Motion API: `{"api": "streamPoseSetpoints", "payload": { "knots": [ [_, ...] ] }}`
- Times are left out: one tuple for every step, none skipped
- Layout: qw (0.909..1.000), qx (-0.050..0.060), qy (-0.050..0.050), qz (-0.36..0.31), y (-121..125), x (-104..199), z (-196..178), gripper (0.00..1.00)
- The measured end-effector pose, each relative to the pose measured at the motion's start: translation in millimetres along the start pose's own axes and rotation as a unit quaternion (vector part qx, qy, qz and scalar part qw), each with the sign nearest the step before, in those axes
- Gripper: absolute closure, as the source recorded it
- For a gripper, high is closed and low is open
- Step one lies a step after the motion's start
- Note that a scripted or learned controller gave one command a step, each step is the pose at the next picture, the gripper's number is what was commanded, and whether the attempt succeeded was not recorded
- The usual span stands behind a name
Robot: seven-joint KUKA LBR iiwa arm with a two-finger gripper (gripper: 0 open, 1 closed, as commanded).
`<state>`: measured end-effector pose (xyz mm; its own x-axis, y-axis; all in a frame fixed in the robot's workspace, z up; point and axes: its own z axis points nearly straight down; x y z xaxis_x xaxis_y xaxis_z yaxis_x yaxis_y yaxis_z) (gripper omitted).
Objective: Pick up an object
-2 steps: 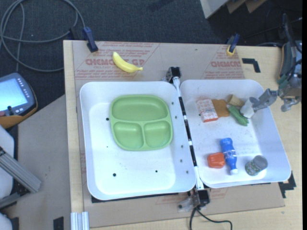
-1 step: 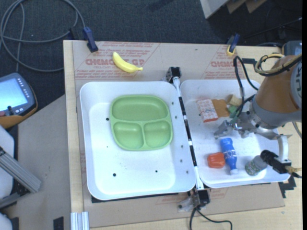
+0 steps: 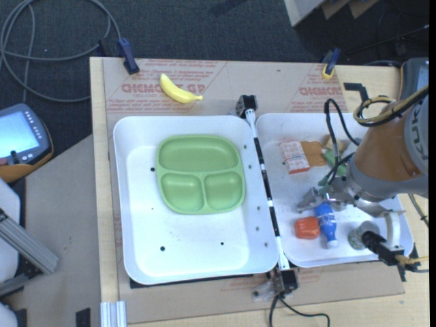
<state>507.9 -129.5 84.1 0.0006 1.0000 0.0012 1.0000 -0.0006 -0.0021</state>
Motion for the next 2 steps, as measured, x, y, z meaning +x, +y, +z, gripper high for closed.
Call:
{"api": "streamPoseSetpoints", "payload": {
  "knots": [
    [1.0000, -0.001, 0.000, 0.000, 1, 0, -10, 1.00],
    [1.0000, -0.002, 0.000, -0.001, 29, 60, -101, 1.00]
  ]
}}
